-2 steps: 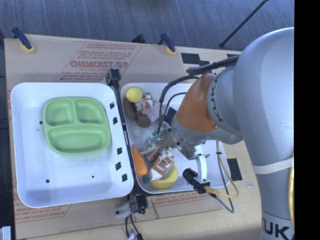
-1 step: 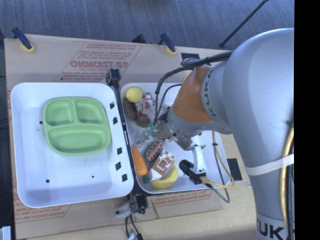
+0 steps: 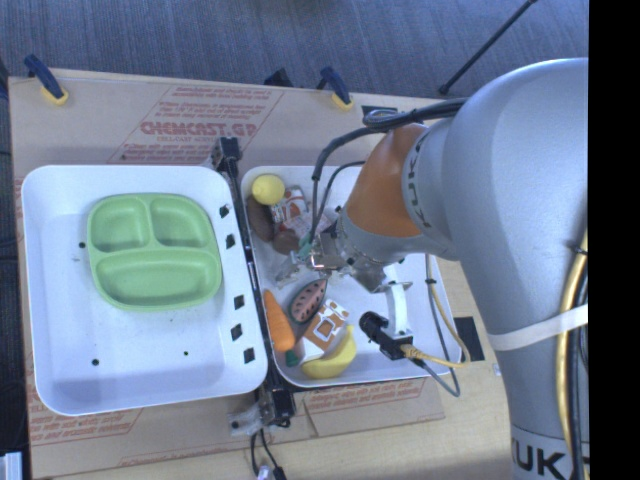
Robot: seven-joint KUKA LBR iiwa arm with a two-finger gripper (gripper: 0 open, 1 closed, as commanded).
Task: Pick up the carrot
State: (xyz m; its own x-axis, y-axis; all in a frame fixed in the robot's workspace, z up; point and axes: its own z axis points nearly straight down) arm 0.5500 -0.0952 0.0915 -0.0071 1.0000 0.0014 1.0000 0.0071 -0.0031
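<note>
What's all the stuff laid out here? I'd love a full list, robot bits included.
Bins: two, white, side by side on the bench.
Divided plate: one, green, in the left bin.
Carrot: one, orange, by the right bin's left wall.
Banana: one, yellow, at the right bin's near edge.
Lemon-like ball: one, yellow, in the right bin's far corner.
Small carton: one, white and orange, beside the carrot.
Clamps: at least two, blue and yellow, on the board's far edge.
Arm: one, grey with an orange band, over the right bin.
Gripper: one, metal, low among the items.
</note>
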